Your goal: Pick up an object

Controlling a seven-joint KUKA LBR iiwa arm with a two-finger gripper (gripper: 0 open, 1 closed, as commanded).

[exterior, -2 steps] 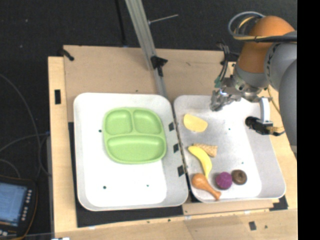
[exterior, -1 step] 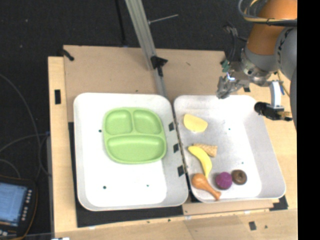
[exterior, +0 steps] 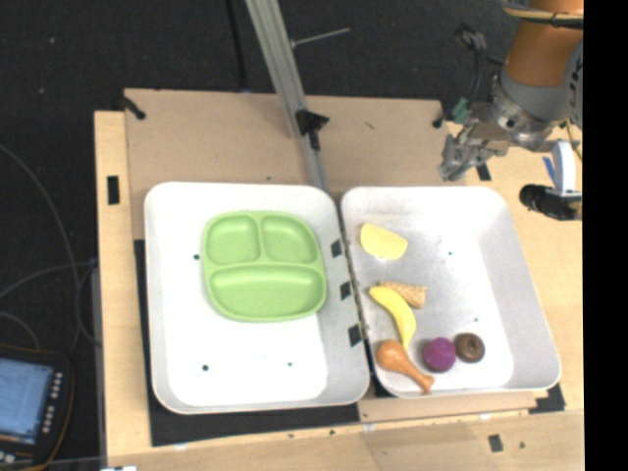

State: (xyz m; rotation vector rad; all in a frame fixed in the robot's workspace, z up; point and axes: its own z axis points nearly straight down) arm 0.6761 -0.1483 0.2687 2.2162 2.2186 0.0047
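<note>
**benchwatcher:** What's around the arm on your end? Anything blocking it?

**me:** From my seat the gripper (exterior: 461, 158) hangs over the bare bench (exterior: 392, 126), just beyond the far edge of the right bin (exterior: 491, 263), near its far right corner. I can't tell how wide its fingers are, they're just a dark blur, and I see nothing between them. A slanted metal pole (exterior: 280, 67) comes down to the far end of the gap between the bins, well to the side of the gripper.

**benchwatcher:** And the stuff to pick?

**me:** All in the right bin, bunched along its left wall and near edge. A pale yellow rounded wedge (exterior: 383, 242) is nearest the far side. Then a tan, rough-looking cone (exterior: 407, 293) touching a curved, smooth banana (exterior: 393, 313). Down by the near edge are an orange drumstick (exterior: 402, 362), a round purple ball (exterior: 440, 353) and a small brown doughnut (exterior: 470, 347), the last two just beside each other. The left bin (exterior: 177, 361) carries a glossy green plate (exterior: 265, 266) with three compartments, towards its far edge.
</note>
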